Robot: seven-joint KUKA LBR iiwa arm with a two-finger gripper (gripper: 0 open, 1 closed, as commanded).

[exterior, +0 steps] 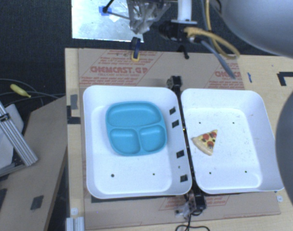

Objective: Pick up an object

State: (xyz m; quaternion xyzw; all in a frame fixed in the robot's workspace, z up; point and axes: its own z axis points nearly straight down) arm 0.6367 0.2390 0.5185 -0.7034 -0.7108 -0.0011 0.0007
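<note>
A toy pizza slice (206, 141) lies in the right bin (243, 179), left of its middle. A blue divided plate (136, 127) rests in the left bin (132, 182), toward its upper half. My gripper (135, 48) hangs at the top of the view, beyond the far edge of the left bin and over the cardboard sheet. It is well away from both objects and nothing shows in it.
The bins sit side by side on a cardboard sheet (117, 67) printed with red letters. A black clip strip (178, 124) runs along the seam between them. Yellow hoses (219, 40) trail from the arm at the upper right. An aluminium rail (9, 129) stands at the left.
</note>
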